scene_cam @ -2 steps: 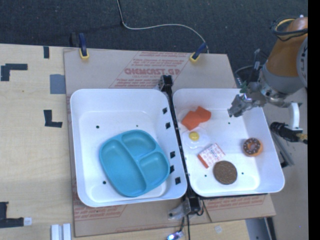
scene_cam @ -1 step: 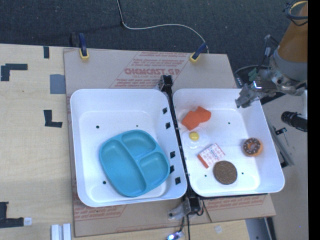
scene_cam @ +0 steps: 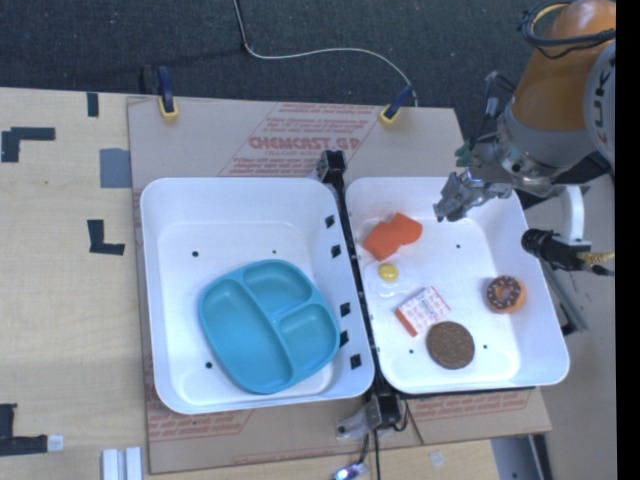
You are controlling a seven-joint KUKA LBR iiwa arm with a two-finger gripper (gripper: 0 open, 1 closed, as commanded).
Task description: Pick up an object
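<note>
Orange, soft-looking wedge-shaped toy [scene_cam: 392, 234] lies just left of and below the gripper [scene_cam: 450, 205], in the right white bin [scene_cam: 545, 363]; likely target, being nearest. Judging by look: light, a bit squashy, matte so not slippery, not fragile. Best taken across the narrow width near its middle, since the flat top gives little to pinch.

Other candidates, all further below the gripper: small yellow round piece [scene_cam: 388, 273], red-and-white flat packet [scene_cam: 422, 310] (thin, hard to pinch off the floor), brown round cookie-like disc [scene_cam: 451, 345], chocolate-frosted toy donut [scene_cam: 504, 294] below right.

Gripper hangs over the upper part of the right bin, apart from the orange toy, nothing between its fingers. Finger spread: cannot tell, too dark and small.

Blue plastic divided tray [scene_cam: 268, 324] sits far left in the left white bin [scene_cam: 160, 268].
</note>
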